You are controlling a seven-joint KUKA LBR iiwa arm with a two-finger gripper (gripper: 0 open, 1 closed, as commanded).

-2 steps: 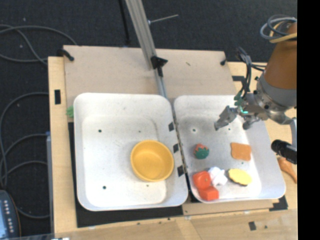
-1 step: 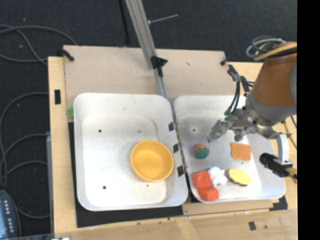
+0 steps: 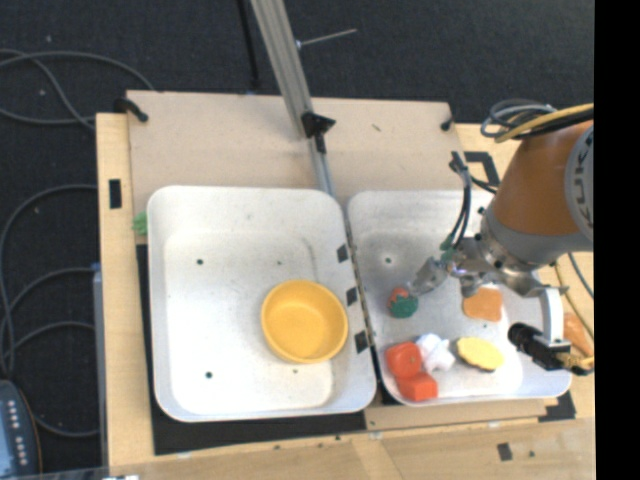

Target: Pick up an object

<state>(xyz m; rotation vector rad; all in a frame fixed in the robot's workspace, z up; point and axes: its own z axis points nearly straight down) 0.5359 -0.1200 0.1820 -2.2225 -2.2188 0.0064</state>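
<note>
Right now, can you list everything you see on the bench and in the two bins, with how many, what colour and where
Bins: two, white, shallow, side by side on the bench.
Bowl: one, yellow, in the left bin, near its right wall.
Small green object: one, green with a red top, in the right bin, left of centre.
Red objects: two, red, touching, at the right bin's near edge.
White object: one, white, just right of the red ones.
Yellow object: one, yellow, flat, right bin, near edge.
Orange object: one, orange, right bin, under the arm.
Metal pole: one, grey, slanting over the bench behind the bins.
Arm: one, grey with an orange band, over the right bin.
Gripper: one, above the small green object.
</note>
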